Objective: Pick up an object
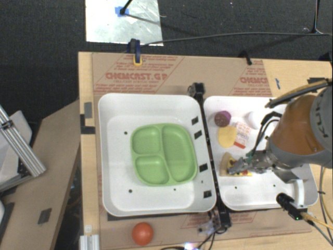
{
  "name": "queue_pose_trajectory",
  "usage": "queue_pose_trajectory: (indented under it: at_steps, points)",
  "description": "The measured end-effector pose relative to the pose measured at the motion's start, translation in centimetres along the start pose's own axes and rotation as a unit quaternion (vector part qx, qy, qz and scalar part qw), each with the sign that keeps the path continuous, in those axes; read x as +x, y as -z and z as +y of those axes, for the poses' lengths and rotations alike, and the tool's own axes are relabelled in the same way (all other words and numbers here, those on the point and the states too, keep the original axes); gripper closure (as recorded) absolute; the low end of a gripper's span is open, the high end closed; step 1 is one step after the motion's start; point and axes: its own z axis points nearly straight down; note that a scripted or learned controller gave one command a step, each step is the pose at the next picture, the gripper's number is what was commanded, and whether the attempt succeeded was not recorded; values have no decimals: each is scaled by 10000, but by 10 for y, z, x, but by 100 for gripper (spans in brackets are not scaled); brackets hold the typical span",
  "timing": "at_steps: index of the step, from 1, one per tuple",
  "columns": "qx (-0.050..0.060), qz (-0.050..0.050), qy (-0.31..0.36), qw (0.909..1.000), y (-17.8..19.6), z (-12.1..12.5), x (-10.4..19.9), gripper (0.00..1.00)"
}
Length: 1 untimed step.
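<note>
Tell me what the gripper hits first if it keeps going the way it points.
The gripper points toward the view's left, low over the right bin. First in line looks like the brownish item at its tip, then the divider between the bins; depth is unclear.

In the right bin (260, 199), four objects cluster toward its left half. A small dark purple ball (222, 119) sits at the far left. Just nearer lies a flat yellow piece (227, 136), touching a red-and-white packet (242, 134) on its right. Nearest, by the gripper (240, 165), lies a brownish object (227, 163), partly hidden.
</note>
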Motion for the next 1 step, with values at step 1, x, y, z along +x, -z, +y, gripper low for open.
queue_pose_trajectory:
  at_steps: [1]
  points:
    - [-74,-5,15,10000,13,5,2,100]
